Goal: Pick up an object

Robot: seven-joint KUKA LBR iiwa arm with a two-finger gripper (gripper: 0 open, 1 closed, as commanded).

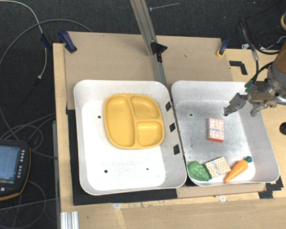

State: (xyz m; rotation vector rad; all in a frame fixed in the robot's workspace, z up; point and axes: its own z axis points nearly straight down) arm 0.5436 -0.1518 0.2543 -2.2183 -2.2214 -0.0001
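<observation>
The end effector [241, 107] hangs over the right bin [195, 92] with its two fingers spread and nothing between them. Just below and to its left lies an orange-and-white box [216, 129]. Farther below, at the bin's near edge, sit a carrot [236, 171], a patterned block [217, 167] and a green piece [199, 170].

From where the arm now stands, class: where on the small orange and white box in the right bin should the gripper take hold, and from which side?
Probably from straight above, fingers closing across the box's short width, on its two long sides. It lies flat and alone on the right bin's floor, apart from the toy carrot, so both sides are free. The gripper hovers up and to its right, fingers spread.
</observation>
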